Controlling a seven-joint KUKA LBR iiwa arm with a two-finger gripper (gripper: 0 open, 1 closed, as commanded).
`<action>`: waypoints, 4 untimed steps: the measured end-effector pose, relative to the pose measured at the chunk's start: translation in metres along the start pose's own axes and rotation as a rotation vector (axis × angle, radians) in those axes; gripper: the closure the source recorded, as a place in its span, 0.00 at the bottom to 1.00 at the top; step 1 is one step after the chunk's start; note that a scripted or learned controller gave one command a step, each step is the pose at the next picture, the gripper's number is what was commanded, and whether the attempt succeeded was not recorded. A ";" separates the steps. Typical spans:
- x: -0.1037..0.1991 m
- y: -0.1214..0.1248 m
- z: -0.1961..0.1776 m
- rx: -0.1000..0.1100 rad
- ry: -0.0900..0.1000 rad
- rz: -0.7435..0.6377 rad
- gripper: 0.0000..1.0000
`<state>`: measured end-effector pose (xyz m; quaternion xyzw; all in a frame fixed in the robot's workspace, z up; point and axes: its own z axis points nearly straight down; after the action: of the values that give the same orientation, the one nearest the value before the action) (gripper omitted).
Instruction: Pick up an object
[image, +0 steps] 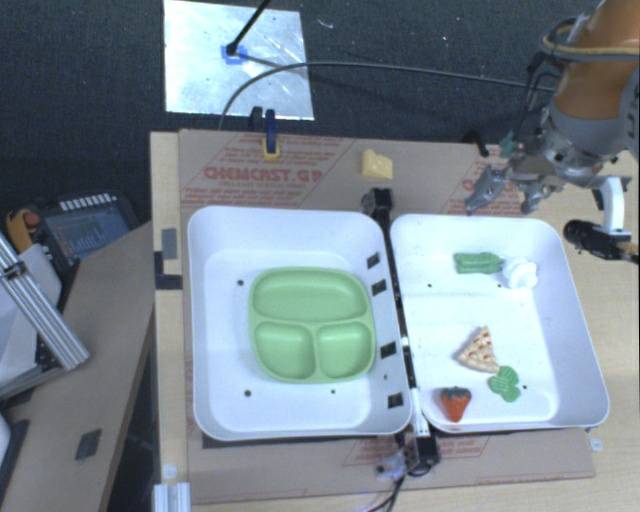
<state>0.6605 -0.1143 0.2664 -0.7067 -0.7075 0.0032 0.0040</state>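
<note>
Approach stage: my gripper (508, 191), fingers spread, nothing between them, hangs above the right bin's (578, 330) twelve-o'clock rim. Next: descend onto the green toy (478, 262) toward six o'clock.

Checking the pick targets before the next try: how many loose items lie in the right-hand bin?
5: a green piece and a white piece touching near the far side, a pizza slice mid-bin, a green leafy piece beside it, a strawberry at the near edge. None seem hidden.
</note>
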 end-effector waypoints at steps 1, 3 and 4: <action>0.000 0.002 -0.008 -0.012 -0.002 -0.002 0.00; 0.010 -0.004 0.084 -0.009 -0.001 0.000 0.00; 0.007 0.001 0.145 -0.009 -0.002 0.000 0.00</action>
<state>0.6604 -0.1072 0.1216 -0.7067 -0.7075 0.0006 0.0004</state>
